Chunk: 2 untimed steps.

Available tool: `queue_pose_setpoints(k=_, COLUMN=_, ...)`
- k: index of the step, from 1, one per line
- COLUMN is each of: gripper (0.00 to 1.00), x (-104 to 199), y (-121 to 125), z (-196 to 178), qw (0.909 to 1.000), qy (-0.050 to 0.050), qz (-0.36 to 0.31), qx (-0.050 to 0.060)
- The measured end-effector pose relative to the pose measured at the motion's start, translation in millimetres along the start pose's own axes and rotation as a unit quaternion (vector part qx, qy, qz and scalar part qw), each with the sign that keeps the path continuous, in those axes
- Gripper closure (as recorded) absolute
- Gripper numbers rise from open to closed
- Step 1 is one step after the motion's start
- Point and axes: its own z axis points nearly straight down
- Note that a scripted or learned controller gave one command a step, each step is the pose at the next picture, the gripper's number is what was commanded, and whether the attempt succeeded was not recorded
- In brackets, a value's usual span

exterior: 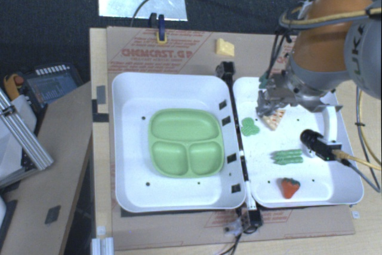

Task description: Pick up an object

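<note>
Waffle piece (274,122), tan, criss-crossed, partly hidden by end effector (268,108)

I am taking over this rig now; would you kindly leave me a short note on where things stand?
Claw: low in the right bin, just above a tan waffle piece; no thing seen held.
Same bin: leaf, beans, strawberry.
Left bin: green plate.
Done: the approach.
Left: grasp one thing and lift it.
</note>
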Motion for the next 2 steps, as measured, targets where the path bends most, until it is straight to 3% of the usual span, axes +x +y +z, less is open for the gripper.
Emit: queue_pose_setpoints(k=2, gripper=1.0, x=89.8, y=-3.6, z=36.7, qw=1.0, qy=0.0, qz=0.001, qx=0.001)
